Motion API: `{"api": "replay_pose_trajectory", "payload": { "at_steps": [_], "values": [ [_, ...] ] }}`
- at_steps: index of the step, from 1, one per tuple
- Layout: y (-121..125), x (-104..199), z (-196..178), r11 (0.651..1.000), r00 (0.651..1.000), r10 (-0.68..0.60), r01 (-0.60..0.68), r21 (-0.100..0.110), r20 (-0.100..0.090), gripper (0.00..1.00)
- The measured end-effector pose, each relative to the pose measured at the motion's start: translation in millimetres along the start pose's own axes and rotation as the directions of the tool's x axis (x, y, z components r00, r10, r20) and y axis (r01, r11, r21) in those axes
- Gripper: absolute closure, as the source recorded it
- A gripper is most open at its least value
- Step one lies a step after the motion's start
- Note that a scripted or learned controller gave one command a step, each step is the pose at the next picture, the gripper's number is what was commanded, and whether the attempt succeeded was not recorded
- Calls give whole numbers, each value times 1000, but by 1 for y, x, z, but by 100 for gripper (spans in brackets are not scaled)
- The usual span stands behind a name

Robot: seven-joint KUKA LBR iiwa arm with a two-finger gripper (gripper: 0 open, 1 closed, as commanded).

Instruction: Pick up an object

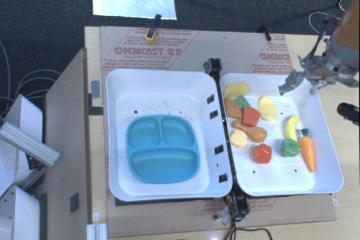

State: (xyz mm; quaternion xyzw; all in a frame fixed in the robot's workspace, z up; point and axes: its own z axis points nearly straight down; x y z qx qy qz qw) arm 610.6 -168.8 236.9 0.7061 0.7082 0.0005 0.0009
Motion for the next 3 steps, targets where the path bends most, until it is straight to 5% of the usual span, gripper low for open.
{"api": "replay_pose_trajectory", "payload": {
  "at_steps": [1,2,3],
  "values": [
    [-45,47,50,1000,1000,-3,3,7,-4,0],
    [-84,70,155,1000,1000,2,-2,1,-1,0],
    [-126,73,153,1000,1000,3,-3,4,-2,0]
  ]
}}
